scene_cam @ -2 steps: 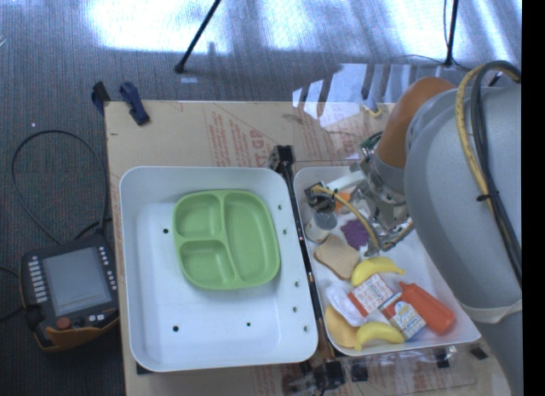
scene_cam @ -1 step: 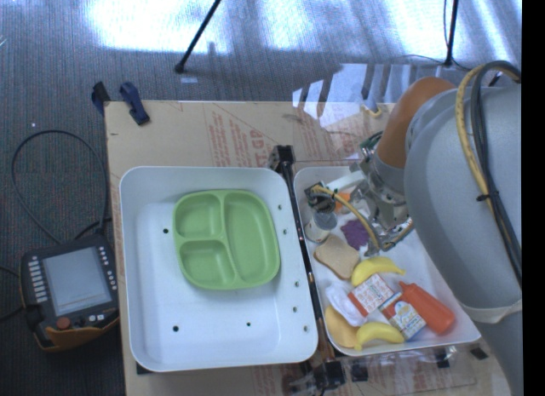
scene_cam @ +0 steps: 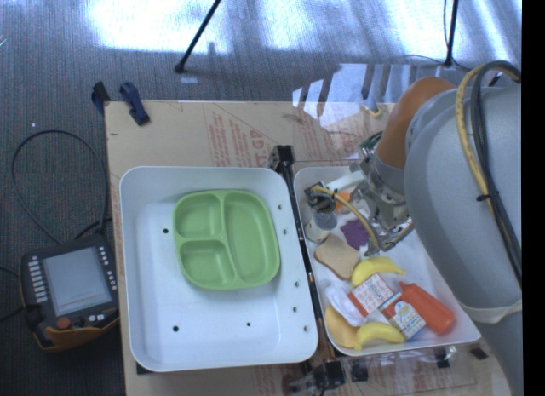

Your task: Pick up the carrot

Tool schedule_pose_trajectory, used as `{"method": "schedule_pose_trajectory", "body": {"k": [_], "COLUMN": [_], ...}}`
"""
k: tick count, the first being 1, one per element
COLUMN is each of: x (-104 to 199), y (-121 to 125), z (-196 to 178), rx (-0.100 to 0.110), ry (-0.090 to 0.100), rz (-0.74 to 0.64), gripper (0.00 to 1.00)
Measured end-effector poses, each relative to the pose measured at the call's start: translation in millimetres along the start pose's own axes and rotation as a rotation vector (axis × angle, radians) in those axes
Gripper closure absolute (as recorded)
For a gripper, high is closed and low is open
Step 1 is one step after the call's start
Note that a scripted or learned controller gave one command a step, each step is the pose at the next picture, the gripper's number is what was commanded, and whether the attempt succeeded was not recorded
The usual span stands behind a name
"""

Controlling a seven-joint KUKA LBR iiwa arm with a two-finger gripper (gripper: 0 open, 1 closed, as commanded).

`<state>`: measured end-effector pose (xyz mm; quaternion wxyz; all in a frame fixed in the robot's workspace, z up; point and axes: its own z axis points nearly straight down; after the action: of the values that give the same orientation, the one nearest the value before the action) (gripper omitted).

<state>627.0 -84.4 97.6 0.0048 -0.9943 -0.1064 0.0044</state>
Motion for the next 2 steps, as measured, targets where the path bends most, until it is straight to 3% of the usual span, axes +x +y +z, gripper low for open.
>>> {"method": "schedule_pose_trajectory", "body": {"k": [2], "x": [0.0], "y": [0.0], "z": [0.0], "rx": [0.0], "ry": [0.0], "rz": [0.0], "gripper": [0.0]}}
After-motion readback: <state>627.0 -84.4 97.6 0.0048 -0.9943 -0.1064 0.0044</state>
